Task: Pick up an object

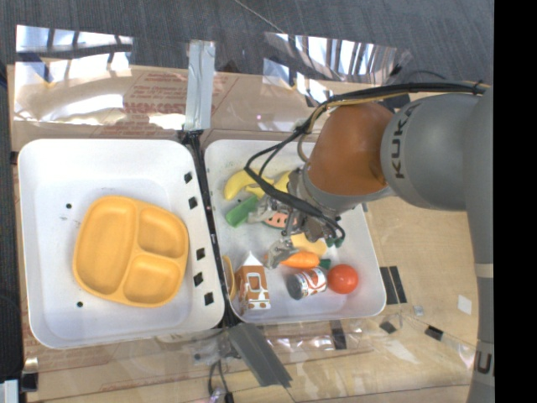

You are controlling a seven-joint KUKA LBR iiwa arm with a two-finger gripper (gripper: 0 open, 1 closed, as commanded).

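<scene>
The right bin (362,225) holds several small objects: a yellow banana (243,181), a green piece (242,213), an orange carrot (302,260), a red tomato (342,279), a small can (306,283) lying on its side and a little orange-and-white carton (252,287). My gripper (285,240) reaches down into the middle of this bin, between the green piece and the carrot, just above the carrot's left end. The orange wrist band (352,149) and cables hide the bin's back right part. Nothing shows as lifted off the bin floor.
The left bin (50,183) carries a yellow divided plate (130,248) lying flat. A black ridge (201,217) separates the two bins. Cardboard and grey tape (199,82) lie behind them, and shiny foil lies along the back.
</scene>
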